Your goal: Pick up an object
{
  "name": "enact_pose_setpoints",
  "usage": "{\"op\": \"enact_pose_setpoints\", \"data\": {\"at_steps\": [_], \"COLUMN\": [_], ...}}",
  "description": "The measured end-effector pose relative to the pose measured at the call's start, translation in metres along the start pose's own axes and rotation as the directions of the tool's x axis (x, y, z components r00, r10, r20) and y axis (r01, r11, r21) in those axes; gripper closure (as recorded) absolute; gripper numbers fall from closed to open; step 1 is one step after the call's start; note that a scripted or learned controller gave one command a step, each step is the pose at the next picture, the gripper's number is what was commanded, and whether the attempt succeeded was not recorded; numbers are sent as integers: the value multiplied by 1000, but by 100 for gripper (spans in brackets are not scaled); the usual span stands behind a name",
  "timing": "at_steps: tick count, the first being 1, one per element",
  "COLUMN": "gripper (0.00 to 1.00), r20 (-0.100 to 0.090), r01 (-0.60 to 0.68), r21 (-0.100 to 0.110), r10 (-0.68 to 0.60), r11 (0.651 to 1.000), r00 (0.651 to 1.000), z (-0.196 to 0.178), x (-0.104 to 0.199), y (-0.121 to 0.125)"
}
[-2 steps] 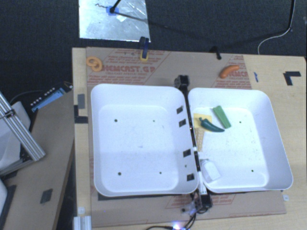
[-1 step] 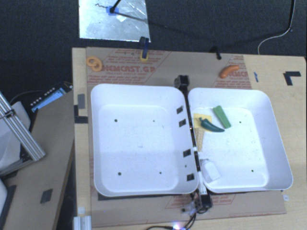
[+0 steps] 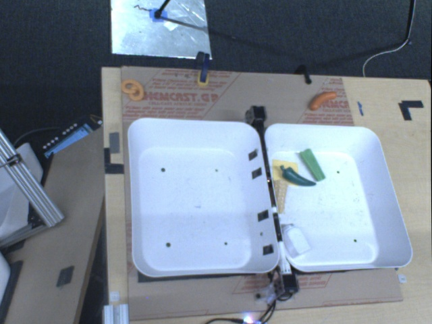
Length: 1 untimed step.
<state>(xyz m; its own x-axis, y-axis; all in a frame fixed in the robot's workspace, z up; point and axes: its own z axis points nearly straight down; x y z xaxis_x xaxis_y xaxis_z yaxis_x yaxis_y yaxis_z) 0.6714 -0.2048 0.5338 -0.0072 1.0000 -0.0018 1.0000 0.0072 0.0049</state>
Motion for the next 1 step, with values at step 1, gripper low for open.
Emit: {"op": "enact_pose_setpoints", "data": {"at_steps": [1], "gripper": [100], "r20": [-8], "r01": [3], "r21": [16], "r10": [-3], "r11": [1000], "r00": [1000], "z": [110], "x": [84], "y": [-56]}}
